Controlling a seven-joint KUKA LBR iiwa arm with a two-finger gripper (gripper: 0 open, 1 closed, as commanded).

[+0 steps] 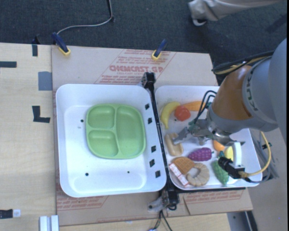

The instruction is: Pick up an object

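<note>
The right bin (pixel 241 184) holds several toy foods. A yellow banana (pixel 167 112), a red tomato (pixel 182 113) and an orange carrot (pixel 194 106) lie at its far side. A beige bread piece (pixel 173 145), purple grapes (pixel 200 154), a waffle (pixel 182 166), a tan ring-shaped pastry (pixel 199 174) and a green vegetable (pixel 220 172) lie nearer the front. My gripper (pixel 185 133) reaches in from the right and hangs low over the bin's middle, just above the bread piece and below the tomato. Nothing shows in its grasp.
The left bin (pixel 67 143) holds a green divided plate (pixel 116 131). A black divider (pixel 154 129) runs between the bins. My arm's orange band (pixel 231 102) and grey body cover the right bin's right side. Yellow clamps (pixel 61 44) hold the cardboard at the back.
</note>
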